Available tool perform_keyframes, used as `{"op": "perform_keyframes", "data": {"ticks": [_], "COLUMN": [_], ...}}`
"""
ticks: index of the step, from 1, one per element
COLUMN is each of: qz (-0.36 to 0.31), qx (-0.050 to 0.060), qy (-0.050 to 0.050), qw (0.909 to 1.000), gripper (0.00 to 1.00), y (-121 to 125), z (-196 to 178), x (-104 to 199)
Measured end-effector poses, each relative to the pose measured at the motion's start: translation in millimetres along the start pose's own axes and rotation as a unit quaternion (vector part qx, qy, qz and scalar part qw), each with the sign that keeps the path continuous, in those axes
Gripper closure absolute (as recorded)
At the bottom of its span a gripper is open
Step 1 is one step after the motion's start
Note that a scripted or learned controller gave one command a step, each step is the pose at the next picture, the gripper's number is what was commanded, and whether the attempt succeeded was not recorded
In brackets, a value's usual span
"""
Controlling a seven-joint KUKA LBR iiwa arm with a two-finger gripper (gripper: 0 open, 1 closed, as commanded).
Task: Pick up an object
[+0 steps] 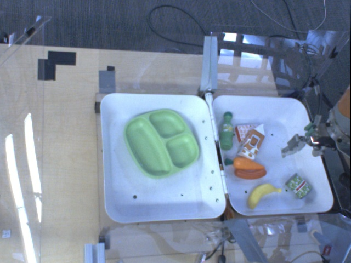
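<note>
A: Has the robot picked anything up yet?

B: No. The claw (pixel 303 143) is at the right side of the picture, over the right bin (pixel 285 109). Its two fingers look spread apart, with nothing between them.

A: Where are the toys?

B: All lying in that bin. The bottle (pixel 226 130) is by the left wall, the carton (pixel 250 139) next to it, and the carrot (pixel 249 169) is below. The banana (pixel 261 194) and a small box (pixel 298 186) are lower right.

A: And the left bin (pixel 118 201)?

B: Just a green tray (pixel 161 142). So I think the grabbing is still left to do.
</note>
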State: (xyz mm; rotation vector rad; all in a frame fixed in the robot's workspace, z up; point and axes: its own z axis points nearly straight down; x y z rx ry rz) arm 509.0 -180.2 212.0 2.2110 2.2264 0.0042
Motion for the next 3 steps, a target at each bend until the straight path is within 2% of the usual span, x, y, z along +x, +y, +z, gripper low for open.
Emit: {"op": "perform_keyframes", "data": {"ticks": [1, 2, 3], "qz": [0.033, 0.032, -0.03], "qx": [-0.001, -0.005, -0.002], "qy": [0.0, 0.0, 0.0], "qw": [0.9995, 0.9995, 0.9996], "gripper": [0.0, 1.0, 1.0], "y": [-5, -2, 58], "z": [120, 108, 26], "x": [49, 50, 107]}}
